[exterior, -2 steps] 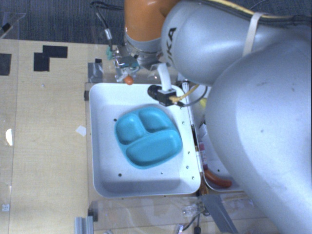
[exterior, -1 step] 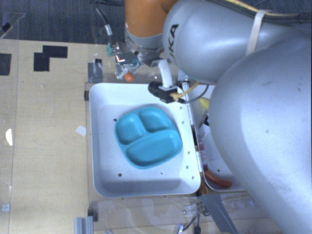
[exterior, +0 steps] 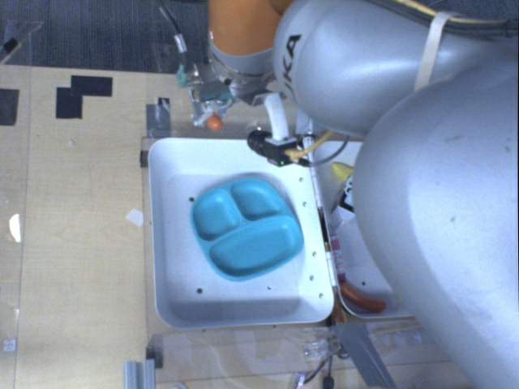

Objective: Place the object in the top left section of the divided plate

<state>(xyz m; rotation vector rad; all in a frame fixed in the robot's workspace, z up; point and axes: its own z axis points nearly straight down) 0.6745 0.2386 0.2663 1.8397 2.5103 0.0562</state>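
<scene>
At the far left the pale wooden worktop [exterior: 73, 241] lies bare apart from some black angular marks [exterior: 81, 94] near its upper edge and a small white scrap [exterior: 134, 215] lying just beside the left bin. The left bin [exterior: 166, 298], white and shallow with rounded corners, holds a blue divided plate [exterior: 246, 227] near its middle; the plate is turned at a slant, with two small sections toward the far side and one long section toward the near side, and all three look bare. Above the far rim of that bin, over the worktop rather than over the plate, hangs the gripper [exterior: 212, 113], beneath the arm's orange band [exterior: 243, 14]. A small orange object [exterior: 214, 123] sits right at the gripper's tip, seemingly pinched there, though the fingers are too small and cluttered to tell for sure whether they are closed on it or merely touching it. The object is thus well apart from the plate, beyond the bin's upper edge. Just right of the gripper a black fitting with cables [exterior: 272, 146] hangs over the bin's far right corner. Further right, the grey arm [exterior: 422, 177] covers most of the right bin [exterior: 357, 305]; along that bin's visible left strip lie a yellow item [exterior: 342, 171] near the far end and a red-orange sausage-shaped item [exterior: 362, 301] at the near corner.
</scene>
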